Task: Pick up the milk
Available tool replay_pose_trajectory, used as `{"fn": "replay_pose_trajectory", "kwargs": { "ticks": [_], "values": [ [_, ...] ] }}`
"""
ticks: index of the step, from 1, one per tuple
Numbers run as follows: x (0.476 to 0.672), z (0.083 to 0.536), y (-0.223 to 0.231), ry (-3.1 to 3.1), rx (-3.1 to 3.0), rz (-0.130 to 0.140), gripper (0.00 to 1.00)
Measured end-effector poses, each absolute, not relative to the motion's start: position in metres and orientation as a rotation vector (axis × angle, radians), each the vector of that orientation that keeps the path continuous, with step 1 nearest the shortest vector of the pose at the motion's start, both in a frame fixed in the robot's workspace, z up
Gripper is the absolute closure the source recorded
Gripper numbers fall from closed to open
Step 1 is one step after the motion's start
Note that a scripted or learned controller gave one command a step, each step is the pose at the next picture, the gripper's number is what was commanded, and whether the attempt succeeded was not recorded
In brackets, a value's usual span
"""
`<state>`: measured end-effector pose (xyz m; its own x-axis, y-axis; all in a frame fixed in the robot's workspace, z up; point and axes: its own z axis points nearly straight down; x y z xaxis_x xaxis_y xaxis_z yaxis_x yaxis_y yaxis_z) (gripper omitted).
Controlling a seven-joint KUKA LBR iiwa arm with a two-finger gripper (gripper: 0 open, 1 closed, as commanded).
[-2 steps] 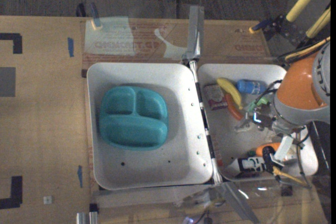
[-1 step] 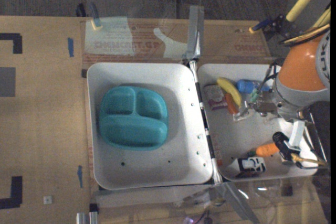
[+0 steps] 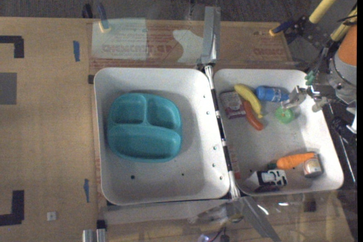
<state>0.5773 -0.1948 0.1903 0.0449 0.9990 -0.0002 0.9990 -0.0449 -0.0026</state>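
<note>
Nearest to us, the milk (image 3: pixel 271 178), a small black-and-white carton, lies on its side at the near edge of the right bin (image 3: pixel 328 144). Just right of it we see a carrot (image 3: pixel 295 160) touching a small metal can (image 3: pixel 312 166). Farther back sit a yellow banana (image 3: pixel 248 98), a blue bottle (image 3: pixel 270 93), a brown packet (image 3: pixel 231 103) and a green piece (image 3: pixel 285 115). We find the gripper (image 3: pixel 302 97) at the far right of that bin, well apart from the milk; we cannot tell how it is set. A teal divided tray (image 3: pixel 144 126) rests in the left bin (image 3: pixel 113 178).
</note>
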Motion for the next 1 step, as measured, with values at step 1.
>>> {"fn": "replay_pose_trajectory", "kwargs": {
  "ticks": [1],
  "values": [
    [0.5684, 0.2289, -0.2149, -2.328, -2.109, 0.003, 0.0]
  ]
}}
